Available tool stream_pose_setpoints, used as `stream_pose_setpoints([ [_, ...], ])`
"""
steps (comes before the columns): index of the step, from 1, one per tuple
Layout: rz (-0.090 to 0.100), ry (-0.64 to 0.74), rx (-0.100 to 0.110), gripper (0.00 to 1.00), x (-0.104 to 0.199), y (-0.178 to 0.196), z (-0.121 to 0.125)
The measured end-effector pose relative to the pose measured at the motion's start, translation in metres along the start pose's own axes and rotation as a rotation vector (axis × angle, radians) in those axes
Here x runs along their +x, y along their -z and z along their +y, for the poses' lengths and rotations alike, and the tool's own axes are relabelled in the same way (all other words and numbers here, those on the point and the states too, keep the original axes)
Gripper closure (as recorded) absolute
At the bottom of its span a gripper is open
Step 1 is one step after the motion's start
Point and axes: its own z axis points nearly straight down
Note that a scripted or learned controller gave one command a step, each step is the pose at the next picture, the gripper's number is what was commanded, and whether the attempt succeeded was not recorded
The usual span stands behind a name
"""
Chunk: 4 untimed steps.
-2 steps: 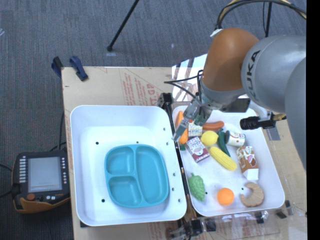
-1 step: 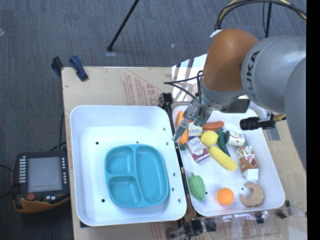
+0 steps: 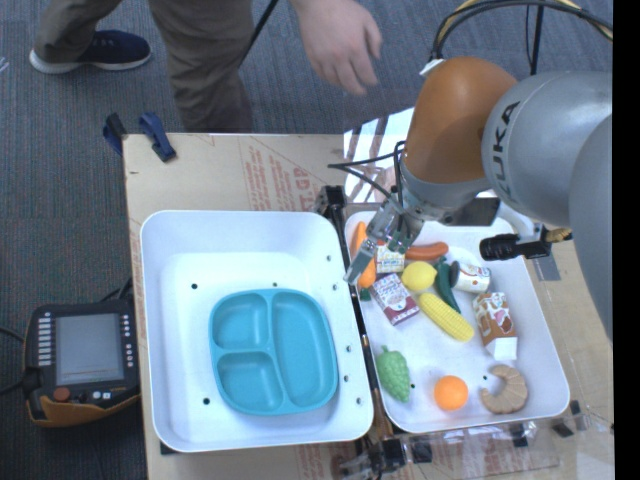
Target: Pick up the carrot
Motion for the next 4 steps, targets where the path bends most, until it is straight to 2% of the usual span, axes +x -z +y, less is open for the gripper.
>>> stream_pose_setpoints([
  [1, 0.000, 0.000, 0.000, 0.00, 0.000, 0.000, 0.000],
  [2, 0.002, -0.062, 0.001, 0.00, 0.037, -0.001, -0.071],
  [3, 0.000, -0.152, 0.000, 0.00, -0.041, -0.001, -0.049],
  [4, -0.007, -0.462, -0.009, 0.00, -0.049, -0.093, -0.079],
])
